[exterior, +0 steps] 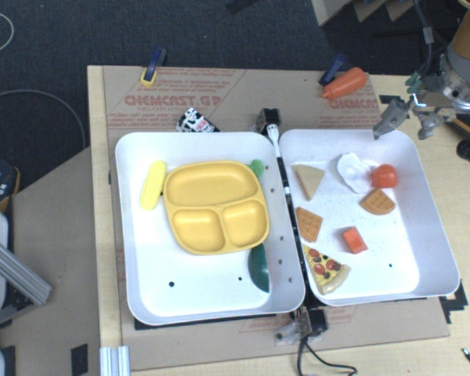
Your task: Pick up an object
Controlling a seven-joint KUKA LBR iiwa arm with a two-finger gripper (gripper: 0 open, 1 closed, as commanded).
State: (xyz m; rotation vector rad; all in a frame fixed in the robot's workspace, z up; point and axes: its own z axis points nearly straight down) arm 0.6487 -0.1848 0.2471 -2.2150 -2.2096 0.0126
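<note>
The gripper (408,121) hangs above the back right corner of the right bin (435,233), fingers spread wide, holding nothing. The step looks like the approach: no object chosen yet. A likely pick is the tomato (385,176), small, round, red, lying nearest the gripper beside a white lump (352,168). Next move calls for descending squarely over it.

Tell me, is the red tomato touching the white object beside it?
Touching. The camera view shows the red tomato pressed against the white object, no bin floor between them.
</note>
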